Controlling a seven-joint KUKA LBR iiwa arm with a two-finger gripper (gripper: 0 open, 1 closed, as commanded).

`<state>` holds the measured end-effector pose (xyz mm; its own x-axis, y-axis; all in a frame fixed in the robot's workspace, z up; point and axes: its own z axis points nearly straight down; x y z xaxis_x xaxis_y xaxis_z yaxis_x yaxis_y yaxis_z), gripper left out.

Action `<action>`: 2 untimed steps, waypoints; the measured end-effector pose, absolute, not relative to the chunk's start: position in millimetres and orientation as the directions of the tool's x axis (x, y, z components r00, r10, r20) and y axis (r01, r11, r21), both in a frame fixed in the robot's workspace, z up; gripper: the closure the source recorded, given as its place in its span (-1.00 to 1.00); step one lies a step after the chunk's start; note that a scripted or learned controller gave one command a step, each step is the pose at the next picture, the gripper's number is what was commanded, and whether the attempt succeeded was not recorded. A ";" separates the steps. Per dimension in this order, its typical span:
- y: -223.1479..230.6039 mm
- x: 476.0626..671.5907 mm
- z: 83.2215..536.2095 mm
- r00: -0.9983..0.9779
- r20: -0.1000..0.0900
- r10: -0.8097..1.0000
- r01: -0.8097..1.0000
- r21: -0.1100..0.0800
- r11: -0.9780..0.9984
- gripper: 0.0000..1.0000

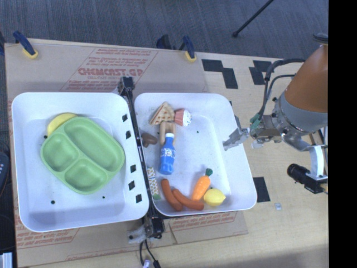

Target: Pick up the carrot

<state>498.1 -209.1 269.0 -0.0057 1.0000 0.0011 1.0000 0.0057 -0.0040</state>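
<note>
We begin with the bench (pixel 290 228), which carries two white bins side by side. The left bin (pixel 33 205) holds a green divided plate (pixel 82 155) with a yellow item (pixel 58 121) partly under its far left edge. The right bin (pixel 234 161) holds the small items.

The arm (pixel 309 88) reaches in from the right and sits outside the right bin, past its right wall. The gripper (pixel 237 138) hangs at that wall, about halfway along it, and points left toward the bin. We cannot tell how the gripper is set, and we see nothing in it and nothing touching it.

The carrot (pixel 202 186) lies in the near right corner of the right bin, orange with a green top, tilted so the top points far and right. A lemon (pixel 215 196) touches it on the near right side. Two sausages (pixel 181 199) lie just left of it. A blue bottle (pixel 167 155) lies further left and farther back, with a cracker (pixel 163 115) and a small cake (pixel 183 117) at the far side.

We judge the step in hand to be the approach: the pick is not yet begun. The next move calls for travel toward the near side and left, over the wall, then a descent across the carrot body, clear of the lemon and sausages.
</note>
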 end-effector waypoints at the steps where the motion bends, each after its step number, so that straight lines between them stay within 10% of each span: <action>1: -210.7 475.8 143.3 -0.179 0.003 0.984 0.984 -0.004 0.179 -1.00; 2: -181.8 475.9 91.1 -0.228 0.003 0.974 0.974 -0.004 0.228 -1.00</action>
